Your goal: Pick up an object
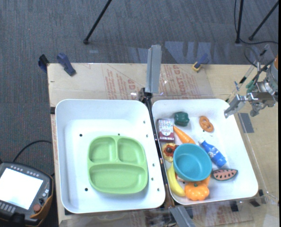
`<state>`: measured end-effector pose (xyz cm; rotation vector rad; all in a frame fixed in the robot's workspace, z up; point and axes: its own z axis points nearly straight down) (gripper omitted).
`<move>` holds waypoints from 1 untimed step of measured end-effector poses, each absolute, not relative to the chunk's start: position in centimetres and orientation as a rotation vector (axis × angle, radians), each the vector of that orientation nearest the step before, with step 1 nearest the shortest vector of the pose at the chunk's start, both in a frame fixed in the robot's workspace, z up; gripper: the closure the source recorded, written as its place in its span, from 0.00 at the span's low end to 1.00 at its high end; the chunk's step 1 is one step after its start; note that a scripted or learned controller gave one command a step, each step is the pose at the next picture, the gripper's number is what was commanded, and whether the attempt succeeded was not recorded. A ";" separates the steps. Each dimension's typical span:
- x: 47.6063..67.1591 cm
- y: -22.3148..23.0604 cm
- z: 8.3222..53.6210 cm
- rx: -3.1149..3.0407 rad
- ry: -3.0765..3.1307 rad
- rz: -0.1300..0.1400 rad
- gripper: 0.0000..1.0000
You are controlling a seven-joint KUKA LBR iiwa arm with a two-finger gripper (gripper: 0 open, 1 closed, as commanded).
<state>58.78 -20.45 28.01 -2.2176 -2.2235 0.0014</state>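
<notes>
1. Nearest the camera, the left bin [64,126] holds a green divided plate [117,165], probably set there as a drop-off spot.
2. The right bin [242,150] crowds its toys together: an orange pumpkin [197,191], a banana [174,180], a watermelon slice [224,174], and a blue bowl [191,161] resting on its neighbours.
3. Farther back lie a blue bottle [214,153], a carrot [183,135], a pretzel [206,123] and a dark green pepper [181,118], each small, bright and well apart, likely easy picks.
4. The gripper [250,101] hangs beyond the right bin's far corner, nothing in it; whether it is apart or together cannot be told.
</notes>
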 end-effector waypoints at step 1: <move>56.0 -20.7 16.9 -2.353 -2.064 0.011 0.00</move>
